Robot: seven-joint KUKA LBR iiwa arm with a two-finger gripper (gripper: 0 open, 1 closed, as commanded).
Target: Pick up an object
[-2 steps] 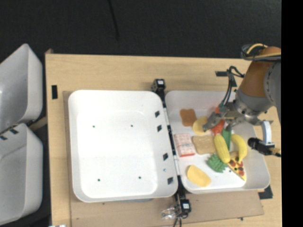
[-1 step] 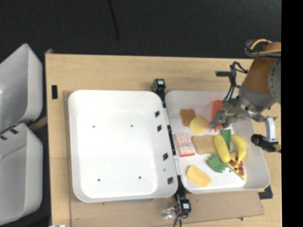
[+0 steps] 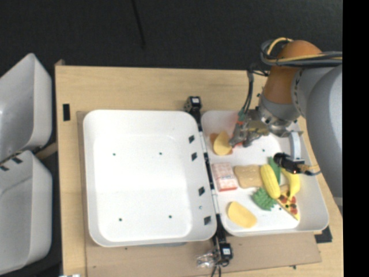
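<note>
Bench carried two shallow white bins side by side. The left bin lay to the left of a central divider; the right bin held every loose item. The arm, grey with an orange band, reached in from the right and stood over the rear of the right bin. Its gripper was low over that rear area, just beside a yellow round piece at the bin's rear-left, by the divider. Contact between the two could not be confirmed. Whether the claw was spread or pressed together could not be told; nothing was seen pinched in it. Further forward lay a pink packet, with a tan slab just beside it. To their right were a corn cob and a banana, close together. A green piece sat at the cob's front end. A yellow oval lay nearest the front.
</note>
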